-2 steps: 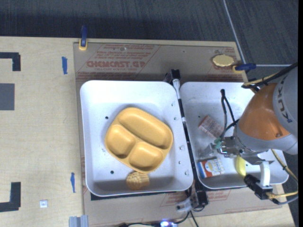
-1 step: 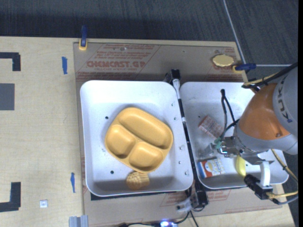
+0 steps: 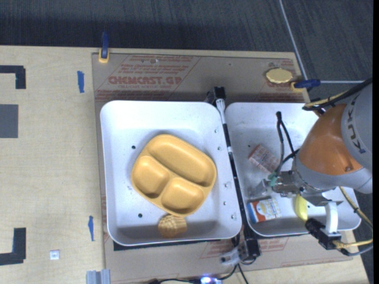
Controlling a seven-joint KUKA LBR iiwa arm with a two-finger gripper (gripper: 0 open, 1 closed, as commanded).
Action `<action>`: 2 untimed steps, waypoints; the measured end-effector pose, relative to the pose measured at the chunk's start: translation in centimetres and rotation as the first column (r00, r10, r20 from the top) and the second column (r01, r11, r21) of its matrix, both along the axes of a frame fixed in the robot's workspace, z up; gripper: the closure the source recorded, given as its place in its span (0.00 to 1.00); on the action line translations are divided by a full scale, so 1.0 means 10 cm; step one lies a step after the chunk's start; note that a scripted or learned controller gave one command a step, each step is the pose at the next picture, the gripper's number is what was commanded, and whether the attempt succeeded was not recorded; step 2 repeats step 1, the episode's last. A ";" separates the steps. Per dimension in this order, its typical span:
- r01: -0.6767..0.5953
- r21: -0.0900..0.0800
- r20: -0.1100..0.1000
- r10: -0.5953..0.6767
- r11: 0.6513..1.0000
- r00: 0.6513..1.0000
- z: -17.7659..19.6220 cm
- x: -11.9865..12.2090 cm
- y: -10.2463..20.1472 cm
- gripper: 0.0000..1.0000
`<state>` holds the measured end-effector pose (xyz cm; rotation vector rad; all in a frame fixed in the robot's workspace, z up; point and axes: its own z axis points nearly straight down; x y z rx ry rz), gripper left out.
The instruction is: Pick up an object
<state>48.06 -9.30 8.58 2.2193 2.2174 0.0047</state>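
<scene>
End effector (image 3: 273, 185) fingers hidden over right bin (image 3: 251, 114).

Wooden bench (image 3: 47, 176): pale surface, black and blue tape marks. Cardboard sheet (image 3: 154, 76): under both bins, printed red lettering. Yellow clamp (image 3: 104, 55): cardboard's far left corner. Round tan disc (image 3: 278, 75): far right cardboard edge.
</scene>
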 end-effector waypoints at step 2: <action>-0.002 0.001 0.000 0.002 1.000 1.000 0.00 0.00 -0.03 0.00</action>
